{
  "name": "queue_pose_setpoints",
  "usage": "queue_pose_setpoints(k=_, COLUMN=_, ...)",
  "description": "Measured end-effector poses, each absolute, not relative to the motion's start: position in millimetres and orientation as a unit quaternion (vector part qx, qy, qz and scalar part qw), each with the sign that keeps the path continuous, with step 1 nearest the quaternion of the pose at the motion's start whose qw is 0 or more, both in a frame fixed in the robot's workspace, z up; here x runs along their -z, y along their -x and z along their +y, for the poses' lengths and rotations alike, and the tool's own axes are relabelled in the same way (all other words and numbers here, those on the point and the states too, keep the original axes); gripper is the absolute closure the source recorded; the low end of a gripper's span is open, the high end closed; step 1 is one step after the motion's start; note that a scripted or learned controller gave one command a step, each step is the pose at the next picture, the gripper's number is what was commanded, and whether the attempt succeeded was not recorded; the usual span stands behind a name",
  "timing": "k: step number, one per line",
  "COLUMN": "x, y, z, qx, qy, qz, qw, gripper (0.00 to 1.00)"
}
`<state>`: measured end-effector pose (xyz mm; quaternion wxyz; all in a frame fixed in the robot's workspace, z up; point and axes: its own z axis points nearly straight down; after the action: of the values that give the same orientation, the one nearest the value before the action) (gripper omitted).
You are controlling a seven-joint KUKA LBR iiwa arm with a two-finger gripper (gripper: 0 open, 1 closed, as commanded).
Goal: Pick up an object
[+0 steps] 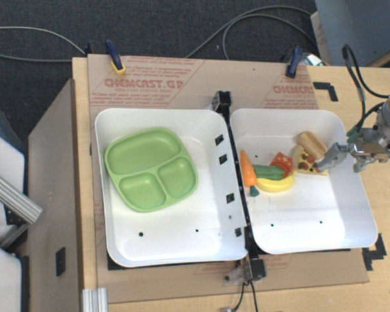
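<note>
Toy food lies in the right bin [312, 229], in its upper half. There is an orange carrot [247, 169] by the divider, a green piece [267, 171], a yellow banana [277, 184], a red piece [283, 162], a pizza slice [304, 160] and a tan bread roll [311, 144]. My gripper [345, 162] hangs over the bin's right side, just right of the pizza slice and the roll. It is open, with nothing between its fingers. One fingertip [325, 164] lies close to the pizza slice.
A green divided plate [151, 169] lies in the left bin [182, 239]. A black divider [233, 174] with clips separates the bins. Clamps [116, 57] and cables run along the back of the bench.
</note>
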<state>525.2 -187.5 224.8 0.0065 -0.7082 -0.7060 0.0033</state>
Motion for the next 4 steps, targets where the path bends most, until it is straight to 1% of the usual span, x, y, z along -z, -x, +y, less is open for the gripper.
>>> queue_pose_setpoints(k=1, x=-231, y=-528.0, z=-187, qx=-0.0001, qy=0.707, qz=-0.707, qw=0.001, gripper=0.00)
queue_pose_setpoints(k=2, x=-188, y=-523.8, z=-185, qx=-0.0013, qy=0.707, qz=-0.707, qw=0.004, gripper=0.00)
queue_pose_setpoints(k=3, x=-145, y=-518.9, z=-184, qx=-0.0012, qy=0.707, qz=-0.707, qw=0.004, gripper=0.00)
queue_pose_setpoints(k=4, x=-92, y=-518.1, z=-184, qx=-0.0010, qy=0.707, qz=-0.707, qw=0.004, gripper=0.00)
